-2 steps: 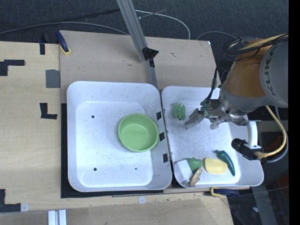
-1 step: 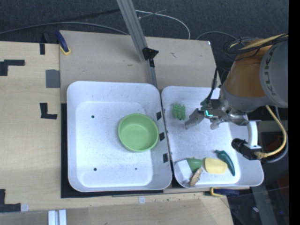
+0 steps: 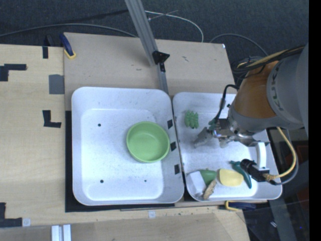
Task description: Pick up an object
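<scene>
You have a small green knobbly object at the far left of the right bin, its long axis running near to far. The gripper hovers just beside it, fingers spread, grasping nothing. Your left bin carries a green bowl. No writing is legible.

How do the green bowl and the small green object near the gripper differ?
The green bowl sits in the left bin; the small green object lies in the right bin.
The bowl is far larger than the small object.
The bowl is a smooth, round, light green, open side up; the small object is darker and bumpy in outline.
Both are green, and both lie apart from the gripper.
</scene>
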{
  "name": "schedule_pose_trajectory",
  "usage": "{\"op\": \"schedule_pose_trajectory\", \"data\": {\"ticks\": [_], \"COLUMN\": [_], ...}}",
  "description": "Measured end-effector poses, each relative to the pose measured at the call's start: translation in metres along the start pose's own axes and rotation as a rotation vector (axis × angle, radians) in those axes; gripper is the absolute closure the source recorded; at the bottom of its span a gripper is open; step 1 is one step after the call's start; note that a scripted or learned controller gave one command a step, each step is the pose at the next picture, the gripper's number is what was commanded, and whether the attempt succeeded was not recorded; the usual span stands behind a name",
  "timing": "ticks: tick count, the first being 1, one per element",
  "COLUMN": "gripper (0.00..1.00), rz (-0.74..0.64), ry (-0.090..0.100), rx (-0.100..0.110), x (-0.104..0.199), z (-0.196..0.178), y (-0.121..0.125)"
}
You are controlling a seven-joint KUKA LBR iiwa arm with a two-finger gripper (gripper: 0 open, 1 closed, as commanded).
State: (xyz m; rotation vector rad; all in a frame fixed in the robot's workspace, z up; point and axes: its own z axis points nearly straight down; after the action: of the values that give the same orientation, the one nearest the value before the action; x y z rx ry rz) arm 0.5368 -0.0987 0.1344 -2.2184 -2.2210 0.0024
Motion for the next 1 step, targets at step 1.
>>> {"op": "schedule_pose_trajectory", "data": {"ticks": [1], "gripper": [0.0], "rz": [0.0], "ry": [-0.003], "rx": [-0.002], "x": [0.0001], "z": [0.0471], "y": [0.0]}}
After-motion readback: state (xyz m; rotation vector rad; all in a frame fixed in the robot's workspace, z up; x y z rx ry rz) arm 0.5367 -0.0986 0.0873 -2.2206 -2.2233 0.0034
